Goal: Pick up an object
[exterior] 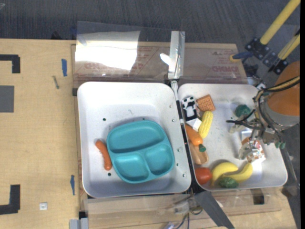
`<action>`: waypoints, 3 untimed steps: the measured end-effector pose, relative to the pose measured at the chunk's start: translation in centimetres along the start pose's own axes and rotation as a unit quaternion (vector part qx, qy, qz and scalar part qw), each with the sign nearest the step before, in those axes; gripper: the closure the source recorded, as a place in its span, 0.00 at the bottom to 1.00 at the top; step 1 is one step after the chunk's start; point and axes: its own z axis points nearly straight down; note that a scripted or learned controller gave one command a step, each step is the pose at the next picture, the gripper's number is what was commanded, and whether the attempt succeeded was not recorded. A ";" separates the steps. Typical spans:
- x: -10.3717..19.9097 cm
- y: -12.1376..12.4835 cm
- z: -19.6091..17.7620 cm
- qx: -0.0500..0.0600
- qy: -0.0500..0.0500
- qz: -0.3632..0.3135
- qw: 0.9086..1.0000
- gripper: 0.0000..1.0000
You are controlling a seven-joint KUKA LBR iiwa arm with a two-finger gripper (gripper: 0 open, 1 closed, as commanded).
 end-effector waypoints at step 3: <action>-4.4 4.1 -1.1 0.000 0.003 0.035 0.999 0.00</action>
